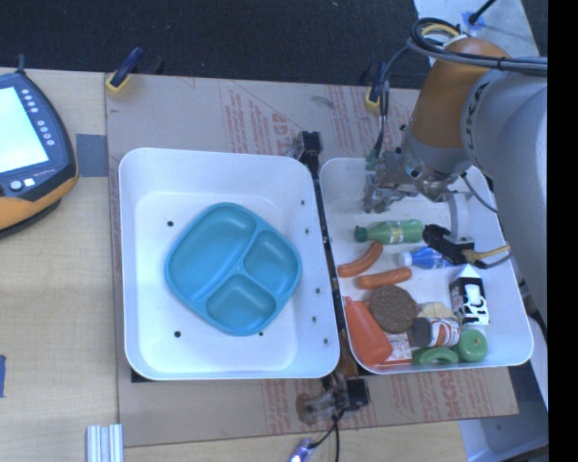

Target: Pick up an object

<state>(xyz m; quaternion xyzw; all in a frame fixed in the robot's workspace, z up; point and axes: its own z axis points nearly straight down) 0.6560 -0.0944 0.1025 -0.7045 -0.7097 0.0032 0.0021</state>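
Gripper (383, 198) is seen low in the right bin (339, 176) near its far left corner, just above the green bottle (389, 231). Whether anything is pinched cannot be told. Sausages (360, 258) are laid nearer the bin's left edge.

Blue divided plate (233, 269): smooth glossy plastic. White bins (144, 345): matt plastic. Bench (48, 335): pale wood grain. Green bottle (390, 231): shiny plastic

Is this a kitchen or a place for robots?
Probably a robot lab, not a kitchen. A grey and orange robot arm reaches over two white bins: one with toy food such as sausages, the other with a blue divided plate. A control tablet sits nearby.
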